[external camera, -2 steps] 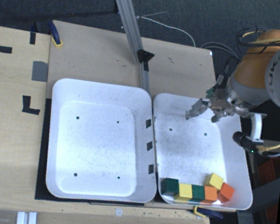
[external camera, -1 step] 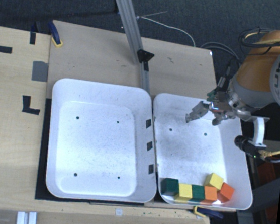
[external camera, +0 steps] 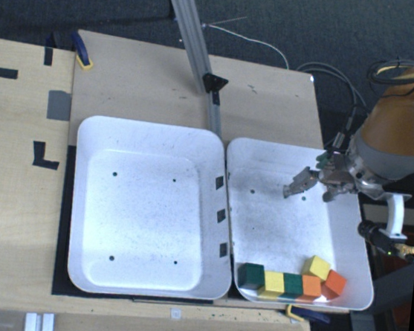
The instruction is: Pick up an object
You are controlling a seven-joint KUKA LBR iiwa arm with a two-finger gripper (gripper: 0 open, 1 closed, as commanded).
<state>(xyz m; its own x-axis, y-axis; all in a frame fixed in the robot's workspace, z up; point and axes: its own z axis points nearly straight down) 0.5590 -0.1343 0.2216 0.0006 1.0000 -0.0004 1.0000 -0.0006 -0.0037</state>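
Arm: the grey arm with its orange band comes in from the right edge of the frame, upper right, and leans over the right bin.
Gripper: the gripper hangs over the upper part of the right bin, right of centre in the frame. One finger points left and down, the other sits to its right near the bin's right wall. They look spread apart with nothing between them.
Right bin: a shallow white bin, speckled floor, lower right of the frame.
Blocks: a cluster of small coloured blocks is crowded into the right bin's lower right corner, well apart from the gripper. From left to right along the bottom wall: a dark green block, a yellow block, a second green block, an orange block. Just above and to the right sit another yellow block and a red-orange block, both tilted. They touch or nearly touch one another.
Left bin: a larger white bin just beside the right one, centre left of the frame.
Pole: a grey metal pole runs from the top centre down to the seam between the bins.
Bench: a tan board with dark tape marks at the left.
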